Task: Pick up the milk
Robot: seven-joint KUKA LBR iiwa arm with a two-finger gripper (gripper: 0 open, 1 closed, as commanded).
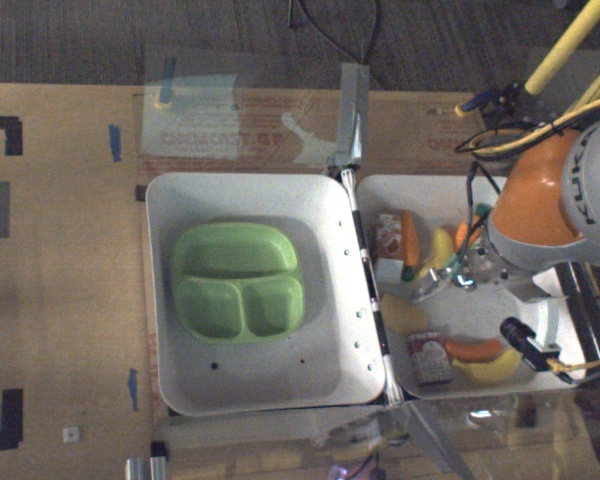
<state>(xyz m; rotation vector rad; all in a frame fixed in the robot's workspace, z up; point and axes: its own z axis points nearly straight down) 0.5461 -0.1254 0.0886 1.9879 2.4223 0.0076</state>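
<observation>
A small red and white carton that looks like the milk [430, 356] lies near the front edge of the right bin [450, 190]. A second red and white pack [387, 236] lies at the bin's back left. My gripper [442, 282] hangs low over the middle of the right bin, between the two cartons and close to a yellow banana [439, 250]. It reaches in from the grey arm with the orange band [540, 208]. Nothing is visibly held in it.
The right bin also holds an orange carrot [409, 243], a pale yellow round piece [404, 315], an orange sausage-like piece [473, 349] and a second banana [490, 367]. A green divided plate [240, 280] sits in the left bin [320, 198]. Cables run at the right.
</observation>
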